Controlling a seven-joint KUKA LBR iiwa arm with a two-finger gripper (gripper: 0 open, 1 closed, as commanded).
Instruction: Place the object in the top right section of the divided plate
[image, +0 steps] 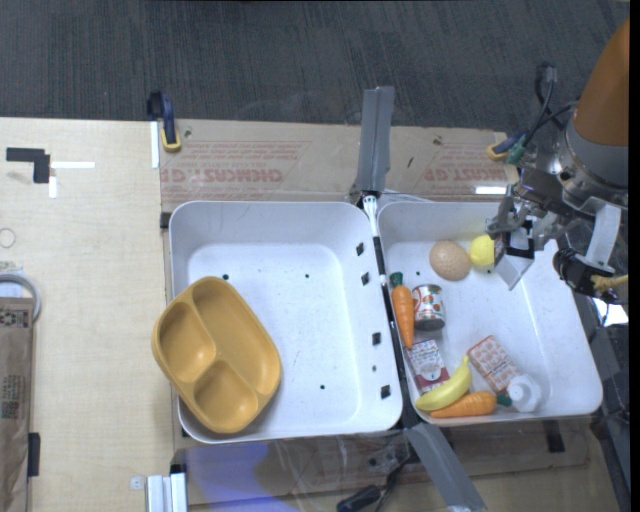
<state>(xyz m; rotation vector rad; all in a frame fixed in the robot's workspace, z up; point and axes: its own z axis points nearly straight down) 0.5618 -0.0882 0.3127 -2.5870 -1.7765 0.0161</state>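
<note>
1. My hand (507, 243) hangs over the right bin (565, 345), just beside a small yellow object (482, 250). I cannot tell if I hold it or how my hand is set.
2. The divided plate (215, 355) lies in the left bin (290, 250), every section bare; carrying and placing remain.
3. Near the yellow object: one egg (450, 260), two carrots (402, 312), one can (428, 306), one banana (447, 388), two packets (491, 362).

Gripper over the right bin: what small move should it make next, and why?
Probably lift straight up. The gripper sits at a small yellow object beside the egg; whether it is actually held is unclear. The divided plate lies in the left bin, beyond the bin walls, so height comes first.
</note>
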